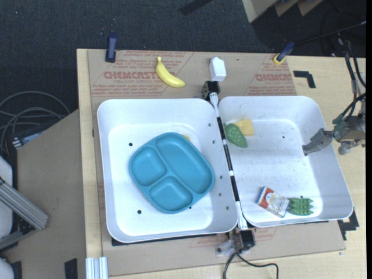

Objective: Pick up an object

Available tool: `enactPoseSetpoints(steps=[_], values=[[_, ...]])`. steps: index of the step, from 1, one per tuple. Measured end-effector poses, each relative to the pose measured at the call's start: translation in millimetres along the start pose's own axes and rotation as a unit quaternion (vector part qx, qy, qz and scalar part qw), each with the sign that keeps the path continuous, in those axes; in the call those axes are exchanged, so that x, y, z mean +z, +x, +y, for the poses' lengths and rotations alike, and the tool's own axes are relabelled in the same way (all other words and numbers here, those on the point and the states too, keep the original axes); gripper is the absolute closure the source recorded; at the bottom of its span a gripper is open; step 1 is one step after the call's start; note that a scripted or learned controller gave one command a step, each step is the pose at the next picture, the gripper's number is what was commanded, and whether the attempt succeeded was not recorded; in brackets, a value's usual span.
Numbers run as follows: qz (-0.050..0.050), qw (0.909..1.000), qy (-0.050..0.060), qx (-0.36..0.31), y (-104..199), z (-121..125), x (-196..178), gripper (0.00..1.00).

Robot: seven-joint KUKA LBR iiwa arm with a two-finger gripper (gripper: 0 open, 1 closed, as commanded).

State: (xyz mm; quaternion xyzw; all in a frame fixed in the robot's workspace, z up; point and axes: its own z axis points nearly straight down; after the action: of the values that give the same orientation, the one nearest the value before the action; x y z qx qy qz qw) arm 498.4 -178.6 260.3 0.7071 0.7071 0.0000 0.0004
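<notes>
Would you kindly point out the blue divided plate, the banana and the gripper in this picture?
blue divided plate (170,171): camera view, on the ridge where its three compartments meet.
banana (168,75): camera view, middle of its yellow curve, on the board behind the bins.
gripper (314,143): camera view, grey tip at the right bin's rim.

Gripper (317,142) enters from the right edge at mid-height, held low, angled leftward. Wrist partly visible; nothing seen between fingers.
</notes>
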Motion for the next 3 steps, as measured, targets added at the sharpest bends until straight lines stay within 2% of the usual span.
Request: enactPoseSetpoints(steps=[1, 2, 3], values=[[0.000, 1.0000, 0.000, 0.000, 0, 73, 78, 0.00], [0.001, 1.0000, 0.002, -0.001, 77, 72, 128, 0.00], [0.000, 1.0000, 0.000, 0.000, 10, 147, 151, 0.00]])
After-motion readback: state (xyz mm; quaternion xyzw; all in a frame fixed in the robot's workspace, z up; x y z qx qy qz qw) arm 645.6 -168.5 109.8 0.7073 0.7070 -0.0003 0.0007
